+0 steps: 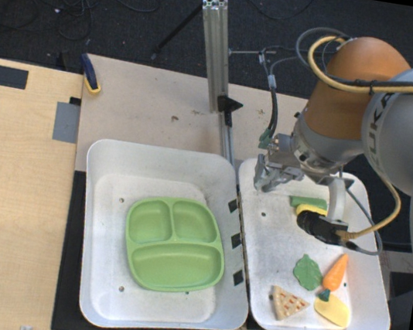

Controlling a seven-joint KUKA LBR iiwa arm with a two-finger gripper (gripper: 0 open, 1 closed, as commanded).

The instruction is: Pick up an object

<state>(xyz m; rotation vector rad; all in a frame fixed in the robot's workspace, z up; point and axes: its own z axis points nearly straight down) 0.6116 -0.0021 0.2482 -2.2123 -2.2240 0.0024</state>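
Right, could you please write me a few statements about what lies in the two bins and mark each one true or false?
1. The green divided plate lies in the left bin. True.
2. The pizza slice toy lies on the plate. False: it lies in the right bin.
3. The toy carrot lies in the right bin. True.
4. The gripper hangs over the left bin. False: it is over the right bin's far end.

You are seeing the divided plate (174, 243) lying in the left bin (102, 182); in the right bin (269, 233), the carrot (336, 272) is lying right of the leaf (308, 272), behind the pizza slice (289, 303).
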